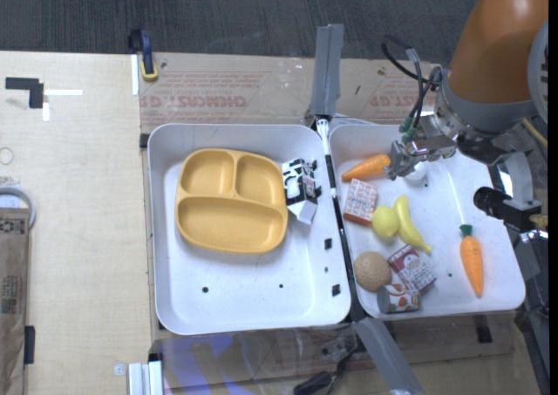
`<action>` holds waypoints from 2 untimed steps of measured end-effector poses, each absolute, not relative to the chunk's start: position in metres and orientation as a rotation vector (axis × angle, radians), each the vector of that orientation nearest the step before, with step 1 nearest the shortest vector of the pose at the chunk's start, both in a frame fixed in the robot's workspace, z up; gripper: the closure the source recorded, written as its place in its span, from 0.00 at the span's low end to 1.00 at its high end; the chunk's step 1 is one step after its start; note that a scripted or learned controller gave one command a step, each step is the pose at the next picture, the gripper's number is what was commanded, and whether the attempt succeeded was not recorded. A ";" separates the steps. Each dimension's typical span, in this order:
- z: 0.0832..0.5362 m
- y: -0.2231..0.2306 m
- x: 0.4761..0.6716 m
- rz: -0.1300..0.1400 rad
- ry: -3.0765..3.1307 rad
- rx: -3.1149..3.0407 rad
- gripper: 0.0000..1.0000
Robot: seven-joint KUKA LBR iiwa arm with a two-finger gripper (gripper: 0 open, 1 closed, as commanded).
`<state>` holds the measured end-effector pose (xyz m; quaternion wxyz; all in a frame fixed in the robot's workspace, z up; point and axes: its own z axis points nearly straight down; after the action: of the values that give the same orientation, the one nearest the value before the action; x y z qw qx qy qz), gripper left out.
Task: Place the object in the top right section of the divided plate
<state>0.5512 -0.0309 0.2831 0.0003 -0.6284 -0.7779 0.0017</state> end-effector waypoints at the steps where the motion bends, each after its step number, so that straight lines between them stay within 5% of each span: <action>1: 0.203 -0.020 0.626 0.003 -2.677 -1.643 1.00; 2: 0.203 -0.020 0.626 0.004 -2.677 -1.643 0.00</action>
<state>0.6258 -0.0198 0.2028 0.0002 -0.5230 -0.8523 0.0012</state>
